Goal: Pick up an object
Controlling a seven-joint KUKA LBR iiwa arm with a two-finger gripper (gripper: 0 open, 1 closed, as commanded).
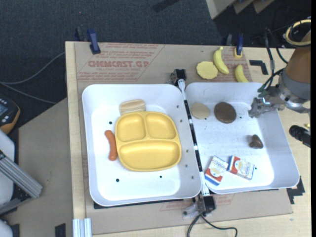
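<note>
My gripper hangs over the far right part of the right bin, with the grey arm and its orange band behind it. A brown round patty lies just left of the gripper, apart from it. Beside the patty is a tan disc. A small brown lump lies below the gripper, nearer the front. Two red, white and blue cartons lie at the bin's front. Nothing shows in the gripper's grasp.
The left bin holds a yellow divided plate, an orange sausage and a tan bread slice. Behind the right bin, on the bench, lie two bananas and a yellow disc. Cables hang at the upper right.
</note>
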